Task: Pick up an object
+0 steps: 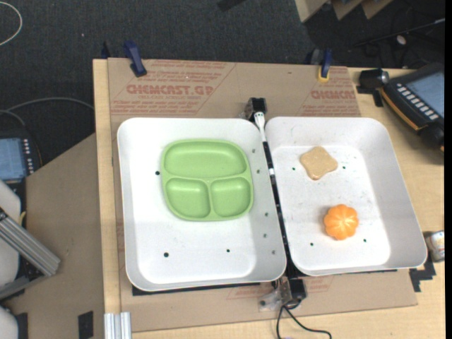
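1. Orange fruit (pixel 341 222), a ridged mandarin-looking thing, is sitting in the right bin (pixel 381 143), toward the near side and a little right of that bin's middle.
2. Sharing that bin with it, a tan slice of toast (pixel 318 162) is lying flat toward the far side, well apart from the fruit.
3. Over in the left bin (pixel 138 189), a green divided plate (pixel 207 179) is resting flat, one long compartment at the far side and two smaller ones nearer the camera, nothing lying in any of them.
4. As for the tool, I cannot tell how its jaws are standing or whether it has hold of anything, so no grasp can be called at this point.
5. Judging progress: all three things are lying free on the bin floors and nothing is lifting, so the pick looks to be not yet begun.
6. Everything is looking left to do: choosing a target, coming down over it, closing on it, raising it clear.
7. My guess is the fruit is offering the easiest grip, standing proud of the floor, while the toast and plate are lying low and flat.
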Robot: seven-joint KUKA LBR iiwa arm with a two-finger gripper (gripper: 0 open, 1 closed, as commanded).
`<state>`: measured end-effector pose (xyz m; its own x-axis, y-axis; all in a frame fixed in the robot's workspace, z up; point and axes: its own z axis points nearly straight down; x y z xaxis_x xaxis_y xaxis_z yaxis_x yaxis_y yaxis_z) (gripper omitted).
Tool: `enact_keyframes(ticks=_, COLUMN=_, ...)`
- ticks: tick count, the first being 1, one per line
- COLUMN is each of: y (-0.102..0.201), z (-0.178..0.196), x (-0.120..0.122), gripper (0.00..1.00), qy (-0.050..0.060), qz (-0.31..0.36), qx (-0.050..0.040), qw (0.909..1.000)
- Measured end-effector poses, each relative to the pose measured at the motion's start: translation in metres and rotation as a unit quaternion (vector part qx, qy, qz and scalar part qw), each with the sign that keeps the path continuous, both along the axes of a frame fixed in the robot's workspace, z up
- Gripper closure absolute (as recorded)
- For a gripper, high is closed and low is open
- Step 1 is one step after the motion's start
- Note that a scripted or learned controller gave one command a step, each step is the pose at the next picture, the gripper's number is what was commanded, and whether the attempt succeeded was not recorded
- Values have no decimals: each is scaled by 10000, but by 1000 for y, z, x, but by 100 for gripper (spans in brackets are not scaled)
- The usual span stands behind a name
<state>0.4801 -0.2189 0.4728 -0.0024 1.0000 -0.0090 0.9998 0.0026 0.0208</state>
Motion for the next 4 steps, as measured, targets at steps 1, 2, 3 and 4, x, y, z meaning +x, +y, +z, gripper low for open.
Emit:
enact_keyframes(ticks=1, y=0, z=1, x=0, gripper=100, qy=68, qz=-4, qx=19, qw=10000)
enact_keyframes(ticks=2, y=-6, z=-5, x=-1, gripper=100, qy=102, qz=-17, qx=38, qw=9999)
enact_keyframes(ticks=3, y=12, z=-130, x=-2, gripper=100, qy=162, qz=-11, qx=70, qw=9998)
enact_keyframes(ticks=4, y=-7, z=7, x=0, gripper=100, qy=15, qz=-12, qx=-1, qw=10000)
